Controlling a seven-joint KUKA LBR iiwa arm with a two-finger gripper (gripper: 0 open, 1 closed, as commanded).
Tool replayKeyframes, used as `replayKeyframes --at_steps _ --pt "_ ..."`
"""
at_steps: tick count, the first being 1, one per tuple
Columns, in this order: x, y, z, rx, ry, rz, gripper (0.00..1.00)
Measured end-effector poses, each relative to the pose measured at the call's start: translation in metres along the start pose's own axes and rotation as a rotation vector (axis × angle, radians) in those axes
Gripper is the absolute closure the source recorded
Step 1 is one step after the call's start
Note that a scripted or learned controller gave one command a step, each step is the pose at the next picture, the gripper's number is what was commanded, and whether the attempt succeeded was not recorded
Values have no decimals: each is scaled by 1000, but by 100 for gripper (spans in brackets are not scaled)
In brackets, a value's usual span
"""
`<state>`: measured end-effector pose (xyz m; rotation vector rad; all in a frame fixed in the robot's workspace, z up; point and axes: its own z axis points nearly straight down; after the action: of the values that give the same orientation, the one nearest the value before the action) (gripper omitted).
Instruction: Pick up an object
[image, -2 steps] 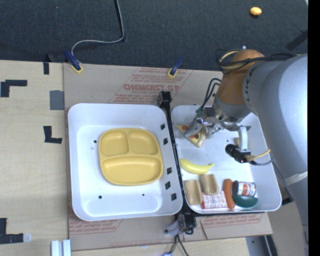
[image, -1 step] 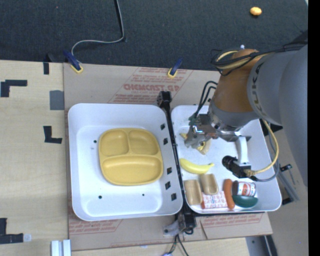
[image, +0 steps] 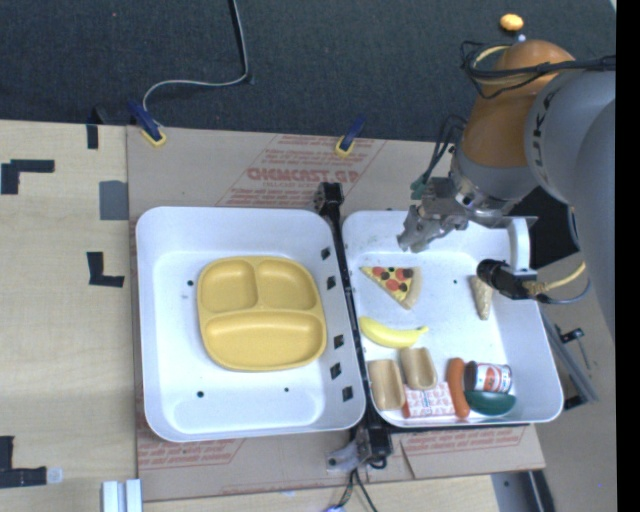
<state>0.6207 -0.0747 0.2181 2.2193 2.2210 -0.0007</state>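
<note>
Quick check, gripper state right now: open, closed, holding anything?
Gripper: cannot be told from this view; it hangs over the right bin, just above the pizza slice, with nothing seen held in it.

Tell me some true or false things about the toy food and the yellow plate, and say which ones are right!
1. The yellow plate sits in the left bin. True.
2. The banana lies on the yellow plate. False: it lies in the right bin, below the pizza slice.
3. The gripper hovers over the top of the right bin, above the pizza slice in the picture. True.
4. The pizza slice is held in the jaws. False: it lies on the bin floor, apart from the gripper.
5. The hot dog lies near the bottom of the right bin, beside a small can. True.
</note>
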Motion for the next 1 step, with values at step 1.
replayKeyframes --at_steps 1 --pt "0 0 1 2 0 0 0"
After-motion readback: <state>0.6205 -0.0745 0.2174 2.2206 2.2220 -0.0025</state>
